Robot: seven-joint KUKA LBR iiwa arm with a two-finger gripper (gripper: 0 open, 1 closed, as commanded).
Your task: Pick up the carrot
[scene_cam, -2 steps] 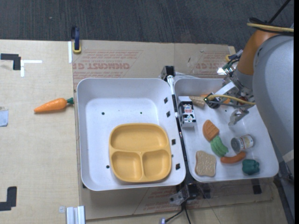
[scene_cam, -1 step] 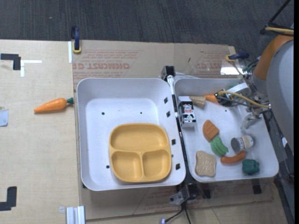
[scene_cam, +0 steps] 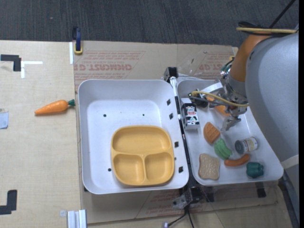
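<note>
So the carrot (scene_cam: 53,107) isn't in either bin. It's lying flat on the wooden bench (scene_cam: 38,156), well off to the left of the left bin (scene_cam: 85,141), orange body pointing left and its little green stem end nearly reaching that bin's outer wall. Nothing is touching it.

The gripper (scene_cam: 231,122) is way over on the other side, hanging above the right bin (scene_cam: 270,175), well apart from the carrot with the whole left bin between them. The grey arm (scene_cam: 275,94) with its orange band (scene_cam: 243,56) covers the right side of that bin. Honestly I can't tell how the gripper stands, it's just a small grey blur with cables around it, and I don't see anything held in it.

Taking the left bin as the reference: inside it sits a yellow divided plate (scene_cam: 142,155) with 3 compartments, pushed toward the near right corner. Just right of the left bin, in the right bin, there's a small black and white box (scene_cam: 191,116) up against the shared wall, an orange slice-shaped toy (scene_cam: 211,132) past that, a green leafy piece (scene_cam: 222,149) beside it, a slice of bread (scene_cam: 209,166) near the front, a sausage (scene_cam: 236,161), a little can (scene_cam: 247,145) on its side, and a dark green pepper (scene_cam: 254,169) farthest from the left bin.
</note>
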